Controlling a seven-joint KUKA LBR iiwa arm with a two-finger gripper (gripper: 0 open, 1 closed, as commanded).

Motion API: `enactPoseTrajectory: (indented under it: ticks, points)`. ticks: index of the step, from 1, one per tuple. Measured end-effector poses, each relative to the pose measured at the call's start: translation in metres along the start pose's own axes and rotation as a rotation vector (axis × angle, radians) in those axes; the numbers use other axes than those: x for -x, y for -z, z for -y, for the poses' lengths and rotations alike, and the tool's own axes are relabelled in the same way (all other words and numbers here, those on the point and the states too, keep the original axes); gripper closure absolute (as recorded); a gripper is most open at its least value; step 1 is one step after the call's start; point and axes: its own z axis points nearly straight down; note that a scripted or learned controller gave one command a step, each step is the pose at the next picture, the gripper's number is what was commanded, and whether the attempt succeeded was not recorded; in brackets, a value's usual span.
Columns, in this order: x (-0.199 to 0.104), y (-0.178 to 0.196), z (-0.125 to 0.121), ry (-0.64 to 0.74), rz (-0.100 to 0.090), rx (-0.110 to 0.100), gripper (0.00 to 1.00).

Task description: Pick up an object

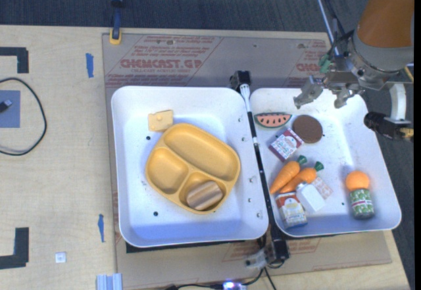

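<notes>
Orange carrots (291, 175): two, right bin (385, 180). Fingers (324, 93) spread open, nothing between.

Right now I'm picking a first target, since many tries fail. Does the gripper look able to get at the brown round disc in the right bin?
Probably yes. The gripper hovers open just above the brown disc, which lies flat with bare bin floor around it; the watermelon slice and small packet sit apart.

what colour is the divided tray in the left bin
Yellow: the divided tray shows best in the camera view.
</notes>
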Motion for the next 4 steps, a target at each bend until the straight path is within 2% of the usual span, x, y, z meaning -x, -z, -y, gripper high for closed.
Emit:
enactPoseTrajectory:
  ticks: [1, 2, 3, 4]
  points:
    - [0.032, -0.092, 0.046, -0.001, 0.0, 0.0, 0.0]
    - [0.043, -0.156, 0.095, -0.003, 0.005, 0.012, 0.0]
    - [0.042, -0.148, 0.095, -0.002, 0.004, 0.012, 1.0]
    - [0.019, -0.169, 0.009, 0.0, 0.001, 0.003, 1.0]
